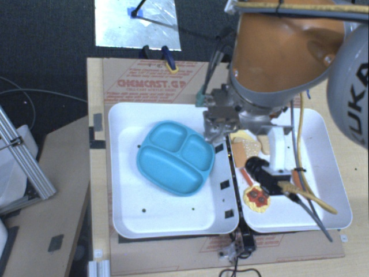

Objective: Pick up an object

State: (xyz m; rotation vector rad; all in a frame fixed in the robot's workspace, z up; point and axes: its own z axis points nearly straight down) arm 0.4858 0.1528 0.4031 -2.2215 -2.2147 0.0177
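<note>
Plainly, the hand (218, 122) hangs over the divider between the two bins, at about 2 o'clock from the blue divided plate (174, 157), which lies flat in the left bin (124, 212). Whether the hand is wide or narrow I cannot tell. Candidates lie on both sides: the plate's rim just beside it, and at its 5 o'clock a red-and-yellow toy (256, 198) in the right bin (334, 172). It would do best to shift clear of the divider, centre over one thing, then descend straight.
</note>
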